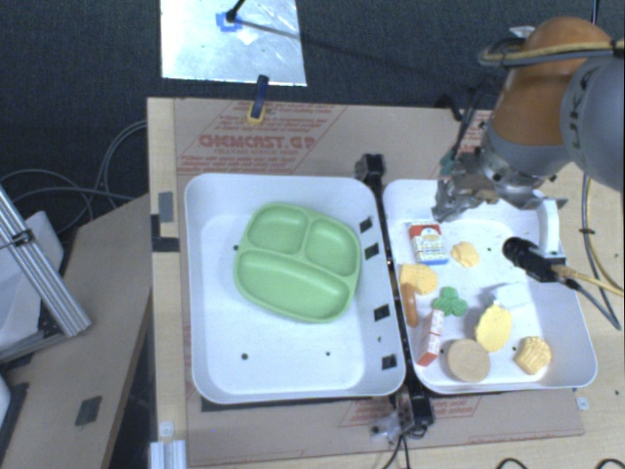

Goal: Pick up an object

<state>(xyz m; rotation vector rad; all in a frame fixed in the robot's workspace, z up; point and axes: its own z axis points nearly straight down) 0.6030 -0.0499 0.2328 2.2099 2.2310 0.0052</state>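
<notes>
Under bins, cardboard printed "CHEMCAST GP".

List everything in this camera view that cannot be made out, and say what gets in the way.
- Gripper, camera view: the tips are dark and blurred over the right bin; whether they are open or shut cannot be told.
- Small carton, camera view: its label print is too small to read.
- Green divided plate in the left bin: clearly seen.
- Arm, camera view: cut off by the right edge.
</notes>
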